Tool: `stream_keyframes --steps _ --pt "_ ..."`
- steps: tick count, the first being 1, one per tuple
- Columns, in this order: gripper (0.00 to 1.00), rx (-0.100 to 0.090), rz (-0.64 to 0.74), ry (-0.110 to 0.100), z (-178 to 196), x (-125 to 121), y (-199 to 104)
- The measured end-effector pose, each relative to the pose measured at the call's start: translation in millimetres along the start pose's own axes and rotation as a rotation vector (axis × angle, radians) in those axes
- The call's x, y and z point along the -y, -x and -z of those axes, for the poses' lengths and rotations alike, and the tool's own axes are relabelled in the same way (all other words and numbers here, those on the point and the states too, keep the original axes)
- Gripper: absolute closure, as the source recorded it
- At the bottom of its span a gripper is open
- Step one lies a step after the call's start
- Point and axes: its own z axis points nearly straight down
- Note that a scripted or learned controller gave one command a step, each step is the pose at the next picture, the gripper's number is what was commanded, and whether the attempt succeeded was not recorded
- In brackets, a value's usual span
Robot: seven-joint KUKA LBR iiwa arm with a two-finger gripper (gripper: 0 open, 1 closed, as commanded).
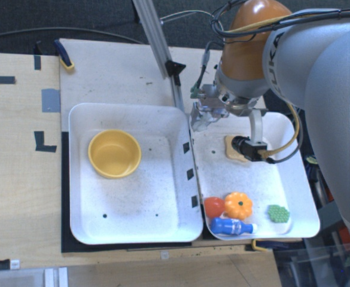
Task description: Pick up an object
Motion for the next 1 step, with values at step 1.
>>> stream_keyframes --steps 1 --pt "1.00 0.000 0.000 -0.001 -0.7 13.2 -50.0"
